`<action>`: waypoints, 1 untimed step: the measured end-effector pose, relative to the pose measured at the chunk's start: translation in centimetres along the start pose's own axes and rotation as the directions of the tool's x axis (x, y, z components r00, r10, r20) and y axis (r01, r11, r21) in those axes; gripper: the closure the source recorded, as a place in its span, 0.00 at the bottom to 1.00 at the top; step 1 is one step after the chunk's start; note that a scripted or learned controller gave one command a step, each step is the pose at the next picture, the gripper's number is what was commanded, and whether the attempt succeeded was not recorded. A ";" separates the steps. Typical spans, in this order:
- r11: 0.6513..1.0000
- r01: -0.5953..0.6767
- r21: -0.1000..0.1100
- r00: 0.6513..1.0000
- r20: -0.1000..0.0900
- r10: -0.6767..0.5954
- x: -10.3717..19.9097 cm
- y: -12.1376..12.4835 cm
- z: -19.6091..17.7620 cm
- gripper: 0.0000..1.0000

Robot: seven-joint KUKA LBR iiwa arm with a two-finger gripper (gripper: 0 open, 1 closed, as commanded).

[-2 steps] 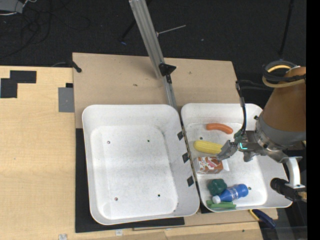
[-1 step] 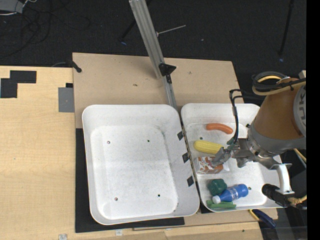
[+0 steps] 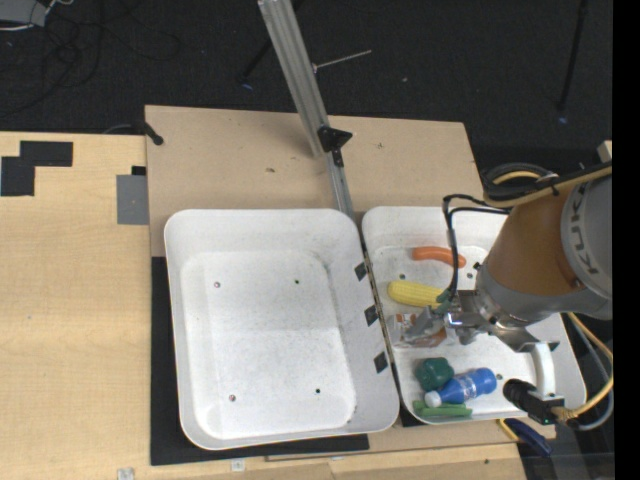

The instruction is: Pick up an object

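Observation:
My gripper (image 3: 447, 317) is down in the right bin (image 3: 392, 230), reaching in from the right beneath the orange-banded wrist (image 3: 530, 258). It sits just right of a yellow object (image 3: 413, 292) and beside a small clear and reddish item (image 3: 420, 330). An orange object (image 3: 436, 255) lies farther back. A dark green object (image 3: 434, 372) and a blue bottle (image 3: 466, 385) lie toward the bin's front, with a green piece (image 3: 448, 411) under the bottle. The arm hides part of the bin's right side.
The left bin (image 3: 265, 323) lies next to the right one, with small black clips (image 3: 368, 313) along the shared rim. A slanted metal rail (image 3: 300, 73) rises behind the bins. Cables (image 3: 520, 176) run at the right.

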State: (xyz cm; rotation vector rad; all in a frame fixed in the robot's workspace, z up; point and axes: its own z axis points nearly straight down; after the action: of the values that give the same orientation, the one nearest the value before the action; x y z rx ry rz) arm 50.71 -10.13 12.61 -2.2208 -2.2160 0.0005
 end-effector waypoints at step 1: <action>1.000 0.002 -0.022 1.000 0.005 -0.002 -0.1 0.6 0.7 0.00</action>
State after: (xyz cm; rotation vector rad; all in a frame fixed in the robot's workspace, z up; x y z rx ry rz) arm 51.31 -10.27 11.87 -2.2319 -2.2315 -0.0186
